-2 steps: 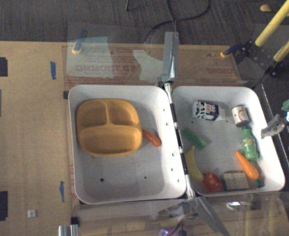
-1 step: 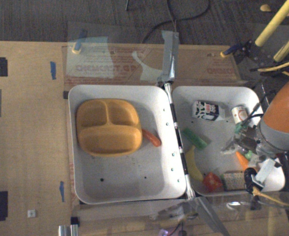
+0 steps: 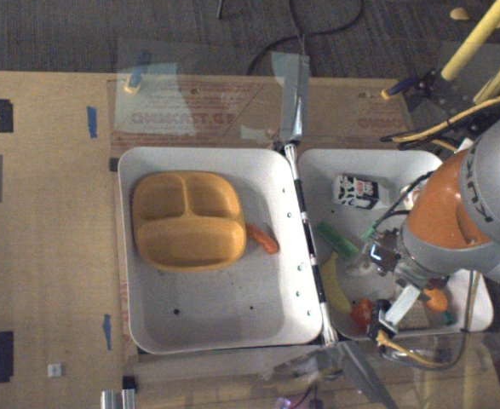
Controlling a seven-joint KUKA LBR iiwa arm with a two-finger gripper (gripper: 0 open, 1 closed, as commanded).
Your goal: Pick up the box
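The box (image 3: 356,191) lies near the far wall of the right-hand bin (image 3: 322,186), apart from the claw (image 3: 376,254) beside it; I cannot tell whether the claw is apart or together

Arm (image 3: 451,216) hides rt bin's (image 3: 326,173) right side; box (image 3: 356,192) print too small to read.

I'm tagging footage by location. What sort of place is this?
Likely a robotics lab: a robot arm at two white bins, blue tape marks on the bench, and a cable on carpet behind.
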